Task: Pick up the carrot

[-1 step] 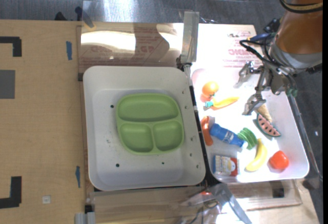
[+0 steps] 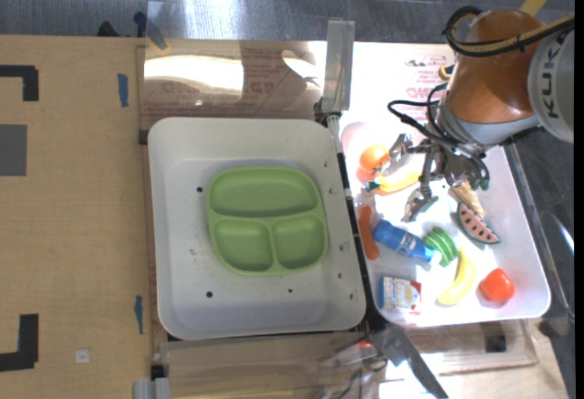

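Scanning from the left of the frame, I see a flat sheet of cardboard (image 2: 68, 205) with black marks, then the left white bin (image 2: 173, 224) at centre, which carries a green three-compartment tray (image 2: 266, 219) lying flat in its middle. Just past the seam between the bins, the carrot (image 2: 368, 231) lies against the left wall of the right white bin (image 2: 525, 233), a slim orange stick running up and down the frame. Beside its lower half rests a blue bottle (image 2: 401, 240), touching a green ribbed toy (image 2: 443, 242). Below those sits a small printed carton (image 2: 400, 294). Above the carrot is an orange fruit (image 2: 372, 158) with a yellow banana (image 2: 400, 182) just beside it. My gripper (image 2: 429, 178) hangs over the upper middle of this bin, right of the carrot and apart from it; my fingers (image 2: 418, 203) are spread with nothing between them. Farther right lie a watermelon slice (image 2: 479, 228), a second banana (image 2: 459, 280) and a red tomato (image 2: 496, 286) near the lower right corner.
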`<state>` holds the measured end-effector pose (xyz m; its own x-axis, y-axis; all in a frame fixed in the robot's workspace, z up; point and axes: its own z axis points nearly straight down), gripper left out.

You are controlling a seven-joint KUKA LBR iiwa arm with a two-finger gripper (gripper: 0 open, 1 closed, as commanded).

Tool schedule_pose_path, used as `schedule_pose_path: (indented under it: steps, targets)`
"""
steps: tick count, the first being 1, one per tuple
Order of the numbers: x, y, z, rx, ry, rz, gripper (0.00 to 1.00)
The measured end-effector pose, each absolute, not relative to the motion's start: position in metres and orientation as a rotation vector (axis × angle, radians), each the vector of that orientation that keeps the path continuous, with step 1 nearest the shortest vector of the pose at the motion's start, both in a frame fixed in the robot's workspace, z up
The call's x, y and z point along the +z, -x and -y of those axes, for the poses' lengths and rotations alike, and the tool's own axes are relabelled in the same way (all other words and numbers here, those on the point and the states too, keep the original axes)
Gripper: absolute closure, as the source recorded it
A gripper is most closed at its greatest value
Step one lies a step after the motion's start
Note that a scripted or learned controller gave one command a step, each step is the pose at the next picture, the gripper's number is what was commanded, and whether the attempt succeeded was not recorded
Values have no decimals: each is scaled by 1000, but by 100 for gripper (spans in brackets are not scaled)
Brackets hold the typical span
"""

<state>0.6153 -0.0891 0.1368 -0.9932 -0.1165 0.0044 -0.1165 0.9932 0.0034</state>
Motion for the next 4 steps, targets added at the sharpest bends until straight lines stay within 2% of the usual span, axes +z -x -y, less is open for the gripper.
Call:
schedule_pose_path:
  steps: [1,2,3,4]
  targets:
    - [189,-664,29,-2,-352,3135,0]
    - [93,-666,119,0,-302,3128,0]
    - [88,-667,204,4,-176,3142,0]
    - [89,-669,124,-2,-216,3139,0]
